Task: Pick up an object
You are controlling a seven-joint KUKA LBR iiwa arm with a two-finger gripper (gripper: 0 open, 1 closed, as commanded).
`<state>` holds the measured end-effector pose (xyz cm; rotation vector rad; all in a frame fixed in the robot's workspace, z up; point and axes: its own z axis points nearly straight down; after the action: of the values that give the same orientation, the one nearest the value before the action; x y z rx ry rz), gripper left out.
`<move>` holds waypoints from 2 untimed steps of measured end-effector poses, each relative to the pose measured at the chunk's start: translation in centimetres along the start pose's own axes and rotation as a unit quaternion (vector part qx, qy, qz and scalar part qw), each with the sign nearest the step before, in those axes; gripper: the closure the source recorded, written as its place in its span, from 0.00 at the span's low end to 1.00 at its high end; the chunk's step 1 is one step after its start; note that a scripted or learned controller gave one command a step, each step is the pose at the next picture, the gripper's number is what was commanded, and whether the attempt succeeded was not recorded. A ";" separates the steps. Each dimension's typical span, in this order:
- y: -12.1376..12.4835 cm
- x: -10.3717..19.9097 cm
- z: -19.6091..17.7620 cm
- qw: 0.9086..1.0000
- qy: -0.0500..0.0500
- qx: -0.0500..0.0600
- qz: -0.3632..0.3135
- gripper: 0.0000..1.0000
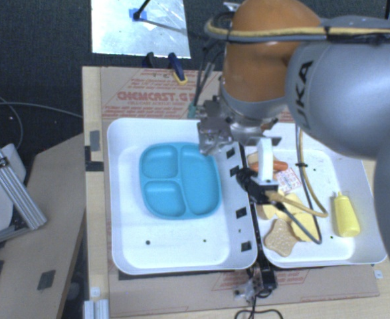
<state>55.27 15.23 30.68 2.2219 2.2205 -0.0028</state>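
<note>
Here the gripper (214, 137) hangs just over the far right corner of the blue divided plate (180, 180), which lies in the left white bin (168, 244) — whether the tool is apart or together I am not able to see, as the wrist covers it. To the right of the plate, in the other bin (366, 242), lie the things to pick — a brown toast-shaped piece (281, 239) nearer to the plate and a yellow bottle (346, 214) well apart from it

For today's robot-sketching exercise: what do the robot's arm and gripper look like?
The bulky, rounded grey arm bears dark letters "KA". A glossy orange band bulges above the wrist, with a thin yellow cable looped across it. The gripper is small, boxy grey metal.
</note>
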 end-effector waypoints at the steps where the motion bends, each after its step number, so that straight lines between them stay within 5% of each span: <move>1: -3.2 -1.3 -4.0 1.000 0.002 -0.002 0.000 1.00; 2: 1.6 -1.7 2.8 1.000 0.000 0.001 0.000 1.00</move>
<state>56.89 13.56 27.87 2.2230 2.2210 -0.0053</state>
